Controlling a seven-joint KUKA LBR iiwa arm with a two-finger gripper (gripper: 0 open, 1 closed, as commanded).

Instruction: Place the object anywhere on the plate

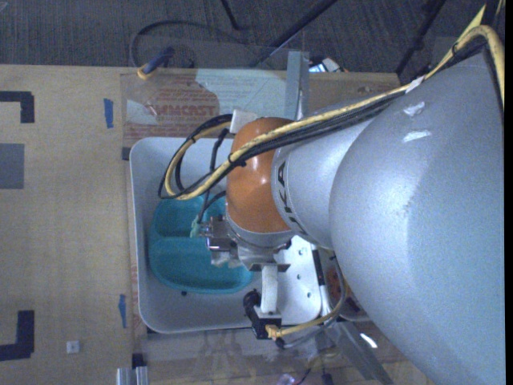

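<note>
A teal plate (172, 255) lies in the left white bin (138, 215), toward its left and front side. Its right part is covered by my arm. My wrist, with its orange band (252, 179), hangs directly over the plate's right half. The gripper (215, 239) points down at the plate from under the wrist; a small metal part of it shows at the plate's right edge. My wrist hides whatever is beneath the gripper.
Yellow and black cables (180, 171) loop from the wrist over the bin's back half. A white bracket (268, 291) with a black connector hangs near the bin's front rim. The wooden bench (64, 215) with blue tape marks stretches to the left. My grey arm covers the right side.
</note>
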